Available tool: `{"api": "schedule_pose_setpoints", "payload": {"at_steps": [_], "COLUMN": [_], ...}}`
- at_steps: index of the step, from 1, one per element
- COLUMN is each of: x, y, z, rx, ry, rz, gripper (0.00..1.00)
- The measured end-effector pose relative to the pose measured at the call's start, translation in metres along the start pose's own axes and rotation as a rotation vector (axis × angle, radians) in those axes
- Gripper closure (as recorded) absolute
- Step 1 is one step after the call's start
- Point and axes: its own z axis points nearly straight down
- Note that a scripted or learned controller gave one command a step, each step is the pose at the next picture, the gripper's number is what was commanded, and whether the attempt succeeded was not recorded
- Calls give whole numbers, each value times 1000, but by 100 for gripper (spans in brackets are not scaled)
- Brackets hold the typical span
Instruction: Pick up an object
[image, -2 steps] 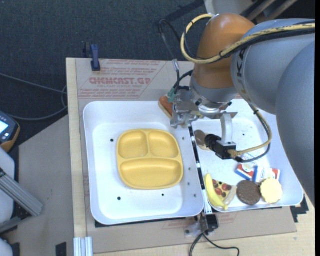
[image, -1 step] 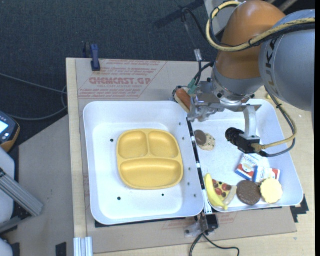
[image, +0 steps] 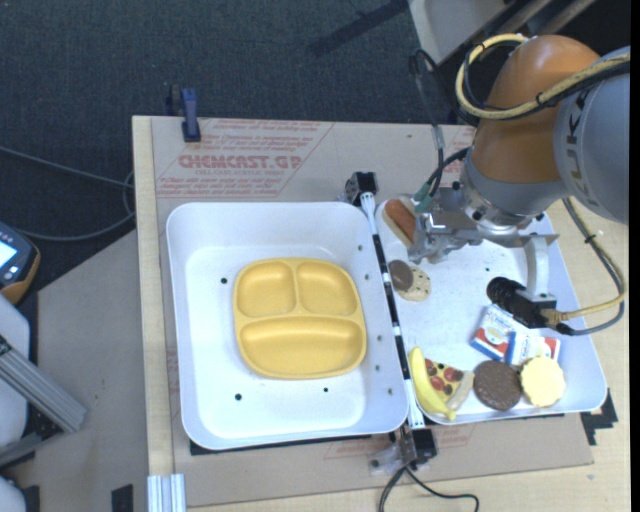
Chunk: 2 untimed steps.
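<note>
Yellow three-compartment plastic tray (image: 299, 318) lies in the left white bin (image: 190, 300). Right white bin (image: 585, 375) holds a chocolate-chip cookie (image: 411, 280) below the gripper (image: 430, 243), plus a banana (image: 427, 385) and a brown round biscuit (image: 496, 385).

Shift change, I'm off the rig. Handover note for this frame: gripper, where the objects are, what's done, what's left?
Gripper: low over the right bin, at its upper left; finger state not readable, nothing visibly held.
Right bin: hot dog beside the gripper, cookie just below it, pizza slice and banana at the near edge, then chocolate cookie, yellow round piece, blue-and-white packet.
Left bin: yellow divided plate.
Done: arm positioned over the bin.
Left: confirm a grasp and lift an object.
</note>
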Motion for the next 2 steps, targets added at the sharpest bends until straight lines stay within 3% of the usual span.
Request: {"api": "schedule_pose_setpoints", "payload": {"at_steps": [1, 2], "x": [61, -19], "y": [18, 55], "z": [59, 55], "rx": [2, -9], "ry": [2, -4], "rz": [-10, 2], "gripper": [100, 100]}}
